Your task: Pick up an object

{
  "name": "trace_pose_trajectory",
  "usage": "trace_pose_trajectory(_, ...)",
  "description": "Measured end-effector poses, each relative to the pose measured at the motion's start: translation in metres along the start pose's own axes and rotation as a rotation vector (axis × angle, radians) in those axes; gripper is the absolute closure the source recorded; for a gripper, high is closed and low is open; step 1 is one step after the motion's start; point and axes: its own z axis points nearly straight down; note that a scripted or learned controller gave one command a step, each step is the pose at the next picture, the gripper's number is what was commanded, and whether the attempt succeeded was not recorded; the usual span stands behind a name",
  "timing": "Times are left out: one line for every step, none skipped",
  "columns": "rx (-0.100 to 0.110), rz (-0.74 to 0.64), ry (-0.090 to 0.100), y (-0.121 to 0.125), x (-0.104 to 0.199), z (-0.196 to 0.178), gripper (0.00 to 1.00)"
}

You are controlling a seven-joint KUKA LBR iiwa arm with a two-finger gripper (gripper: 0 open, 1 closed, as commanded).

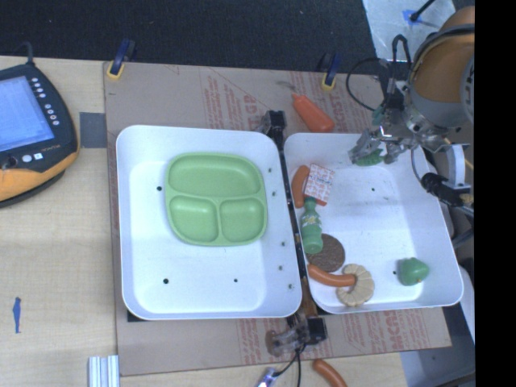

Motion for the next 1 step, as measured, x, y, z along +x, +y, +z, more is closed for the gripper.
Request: trace_pose_trajectory(0.004, -0.001, 0.001, -0.0302, 0.1211, -0.0610, 1.00)
